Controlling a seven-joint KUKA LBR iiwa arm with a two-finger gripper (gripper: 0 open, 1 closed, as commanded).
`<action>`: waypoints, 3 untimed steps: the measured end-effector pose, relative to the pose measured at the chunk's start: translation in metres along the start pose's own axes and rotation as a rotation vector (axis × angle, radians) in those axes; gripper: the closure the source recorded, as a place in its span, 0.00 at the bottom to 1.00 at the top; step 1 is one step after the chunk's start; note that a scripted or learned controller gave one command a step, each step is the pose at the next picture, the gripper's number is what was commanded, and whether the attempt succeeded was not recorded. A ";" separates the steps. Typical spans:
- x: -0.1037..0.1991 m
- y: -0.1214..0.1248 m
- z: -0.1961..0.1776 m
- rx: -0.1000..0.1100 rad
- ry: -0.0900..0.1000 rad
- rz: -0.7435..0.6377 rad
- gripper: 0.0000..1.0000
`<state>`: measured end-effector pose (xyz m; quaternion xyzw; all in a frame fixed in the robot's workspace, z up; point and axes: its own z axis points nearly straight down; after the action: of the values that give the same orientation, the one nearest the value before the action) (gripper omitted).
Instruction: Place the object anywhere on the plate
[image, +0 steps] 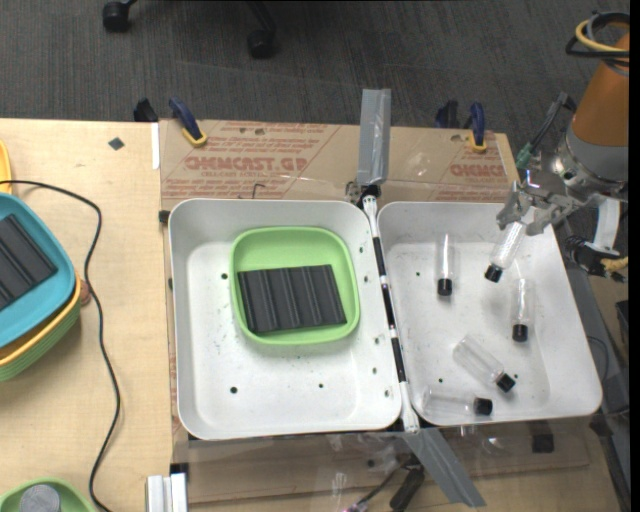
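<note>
The two-finger gripper (530, 212) is over the far right part of the right white bin (560, 400), and its fingers are closed on the upper end of a clear plastic tube with a black cap (503, 250). This tube hangs tilted below the gripper, cap down (the cap looks just above the bin floor). Four similar clear capped tubes lie in the same bin: one (445, 268) to the left, one (520, 310) below, and two (484, 362) (455, 405) near the front edge. In the left white bin (190, 330), well apart, sits the light green square plate (294, 247) with a dark ribbed rectangular pad (292, 298) on it.
</note>
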<state>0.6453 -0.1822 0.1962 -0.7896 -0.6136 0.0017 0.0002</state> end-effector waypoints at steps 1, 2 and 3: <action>0.000 0.000 0.000 0.000 0.000 0.000 0.00; -0.008 -0.015 -0.050 -0.001 0.001 0.236 0.00; -0.032 -0.002 -0.068 -0.001 0.001 0.469 0.00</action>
<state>0.6352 -0.2123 0.2642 -0.9106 -0.4132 0.0011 -0.0002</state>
